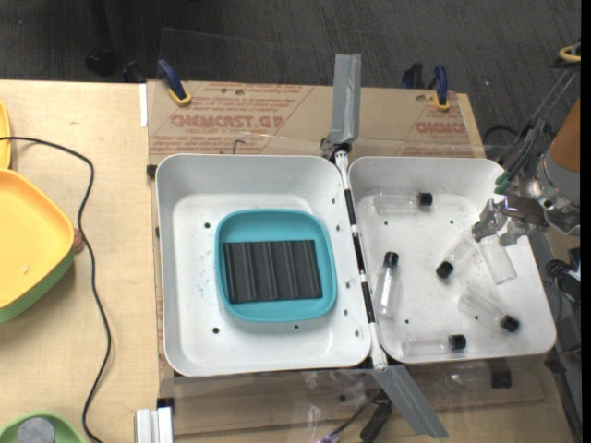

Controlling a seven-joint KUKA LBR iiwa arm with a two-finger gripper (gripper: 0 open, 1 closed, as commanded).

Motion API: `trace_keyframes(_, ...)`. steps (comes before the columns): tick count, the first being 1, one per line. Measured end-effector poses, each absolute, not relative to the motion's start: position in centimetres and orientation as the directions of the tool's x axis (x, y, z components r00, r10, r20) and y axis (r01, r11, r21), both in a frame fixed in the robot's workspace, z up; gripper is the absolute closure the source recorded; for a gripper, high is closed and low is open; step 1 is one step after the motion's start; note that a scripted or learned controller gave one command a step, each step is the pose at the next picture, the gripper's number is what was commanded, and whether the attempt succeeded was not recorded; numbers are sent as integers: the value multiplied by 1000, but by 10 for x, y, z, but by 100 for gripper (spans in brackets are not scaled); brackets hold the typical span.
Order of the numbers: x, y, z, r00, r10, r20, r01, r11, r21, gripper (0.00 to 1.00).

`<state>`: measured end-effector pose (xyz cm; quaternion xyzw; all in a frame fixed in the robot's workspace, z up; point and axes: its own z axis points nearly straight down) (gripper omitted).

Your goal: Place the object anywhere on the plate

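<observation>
Tool: over right bin, seemingly gripping clear vial; grip unconfirmed.
Next: lift clear, cross divider, release low over teal plate.

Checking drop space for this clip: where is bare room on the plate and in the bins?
The teal plate has its ridged dark centre bare. The left bin has bare floor left of the plate. The right bin is crowded with clear vials, gripper over its right edge.

Rectangular teal plate with dark ribbed centre fills left white bin; clear black-capped vials scatter around three o'clock.
</observation>
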<state>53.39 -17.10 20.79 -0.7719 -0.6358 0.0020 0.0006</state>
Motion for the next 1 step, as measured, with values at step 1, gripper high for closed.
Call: trace_keyframes(1,534,-171,208,192,981,-2,981,-192,-3,0)
